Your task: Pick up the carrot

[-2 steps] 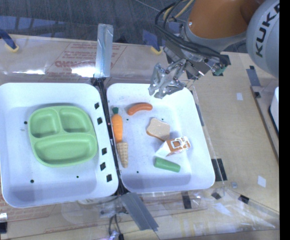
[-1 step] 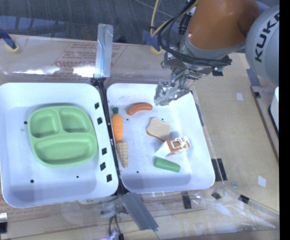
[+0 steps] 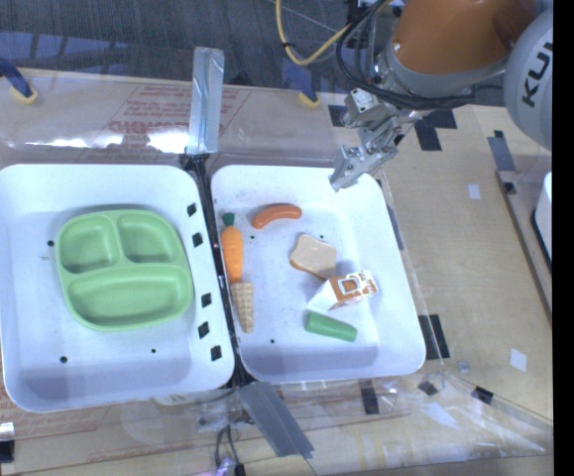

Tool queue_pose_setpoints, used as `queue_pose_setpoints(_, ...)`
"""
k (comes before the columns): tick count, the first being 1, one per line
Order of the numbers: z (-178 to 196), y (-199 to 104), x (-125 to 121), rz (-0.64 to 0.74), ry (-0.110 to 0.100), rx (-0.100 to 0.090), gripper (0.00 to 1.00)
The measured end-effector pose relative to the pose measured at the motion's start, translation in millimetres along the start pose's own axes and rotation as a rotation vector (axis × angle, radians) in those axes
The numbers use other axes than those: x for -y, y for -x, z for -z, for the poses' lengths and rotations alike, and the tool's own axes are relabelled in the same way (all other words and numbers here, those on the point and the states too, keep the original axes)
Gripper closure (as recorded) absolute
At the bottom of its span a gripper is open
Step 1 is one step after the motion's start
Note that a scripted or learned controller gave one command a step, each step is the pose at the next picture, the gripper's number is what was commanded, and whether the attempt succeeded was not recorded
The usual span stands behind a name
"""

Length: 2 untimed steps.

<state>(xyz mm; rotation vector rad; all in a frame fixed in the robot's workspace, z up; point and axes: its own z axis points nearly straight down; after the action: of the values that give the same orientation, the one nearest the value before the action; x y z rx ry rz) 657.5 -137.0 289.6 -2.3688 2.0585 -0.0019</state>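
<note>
You see the gripper [image 3: 351, 172] above the right bin [image 3: 401, 310] far rim; I cannot tell its state. The carrot [image 3: 232, 253] lies against the left wall, awkward to reach.

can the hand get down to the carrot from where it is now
Probably yes. The hand hangs over the right bin's far rim, and the carrot lies uncovered by the left wall; that wall and the cone touching its tip may crowd the grip.
</note>
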Motion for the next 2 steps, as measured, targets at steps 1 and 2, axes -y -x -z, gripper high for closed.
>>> queue_pose_setpoints(1,-10,-20,-27,0.59,0.007,0.003,1.0)
queue_pose_setpoints(2,-49,-20,-4,0.471,0.01,0.005,1.0)
